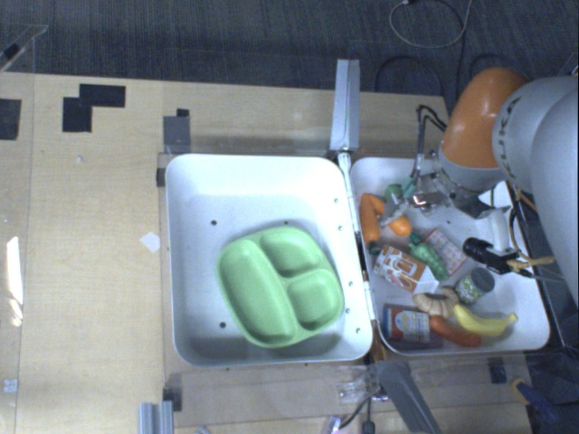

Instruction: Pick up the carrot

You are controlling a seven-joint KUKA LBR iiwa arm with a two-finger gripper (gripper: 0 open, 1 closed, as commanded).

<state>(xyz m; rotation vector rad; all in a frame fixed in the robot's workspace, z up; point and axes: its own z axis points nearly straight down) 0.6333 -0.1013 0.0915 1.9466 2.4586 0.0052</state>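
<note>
Carrot [370,217] lies at centre frame against the right bin's [536,331] left wall; gripper [418,194] hangs just right of it, opening not discernible, so approach along its length, clear of the wall and neighbouring clutter

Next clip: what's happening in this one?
The arm reaches into the right bin, which is crowded with toy food, its gripper low over the far end. The carrot lies just beside it against the bin's left wall, not held. A green divided plate sits in the left bin.
</note>
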